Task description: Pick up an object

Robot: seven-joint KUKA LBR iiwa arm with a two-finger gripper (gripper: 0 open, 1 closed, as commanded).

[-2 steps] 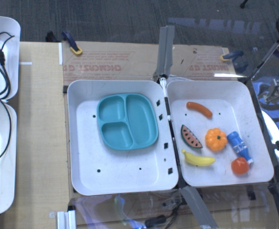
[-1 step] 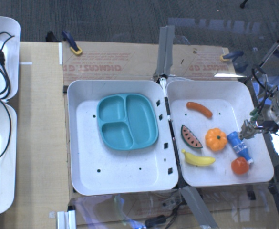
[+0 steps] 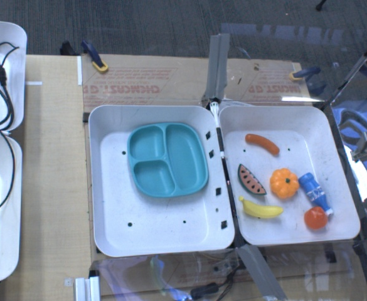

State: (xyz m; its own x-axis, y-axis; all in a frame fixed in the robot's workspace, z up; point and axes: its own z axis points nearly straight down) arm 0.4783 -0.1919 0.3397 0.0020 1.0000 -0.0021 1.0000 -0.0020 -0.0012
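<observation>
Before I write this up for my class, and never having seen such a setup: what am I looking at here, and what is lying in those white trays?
This is one camera fixed above a workbench, looking down at a slant. On the bench sit two shallow white bins side by side. The left bin holds a teal divided plate. The right bin holds toy foods: a sausage, a watermelon slice, a small orange pumpkin, a banana, a blue tube and a red tomato. A robot arm normally reaches in from the right to pick one of these up. All the toys lie loose in their bin.
</observation>
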